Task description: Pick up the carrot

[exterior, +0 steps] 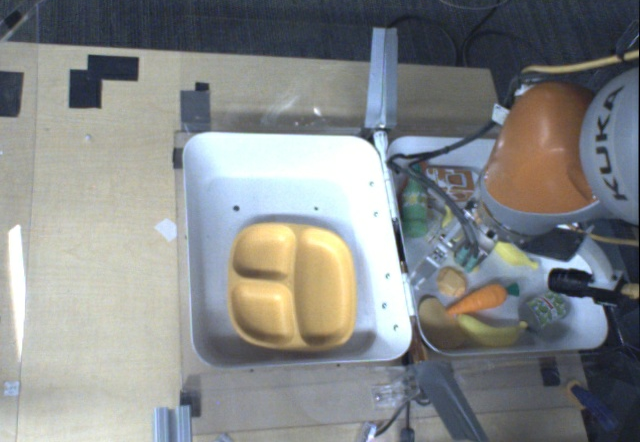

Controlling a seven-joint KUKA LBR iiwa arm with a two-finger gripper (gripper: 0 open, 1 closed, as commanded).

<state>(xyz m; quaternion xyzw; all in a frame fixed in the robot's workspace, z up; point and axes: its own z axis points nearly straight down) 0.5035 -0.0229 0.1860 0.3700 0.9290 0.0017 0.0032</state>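
Observation:
The carrot (478, 299) is orange with a green stub at its right end. It lies slanted in the front part of the right bin (590, 335), resting against a banana (490, 331). My gripper (446, 252) hangs over the same bin, just up and to the left of the carrot, and nothing visibly sits in it. The grey arm with its orange band (540, 150) covers the back half of that bin.
The left bin (205, 230) holds a yellow compartment tray (294, 284). Around the carrot lie a tan block (452, 282), a yellow fruit (516, 255), a round green-patterned object (547, 309) and a green item (413, 202) by the left wall. A black cable end (570, 281) reaches in from the right.

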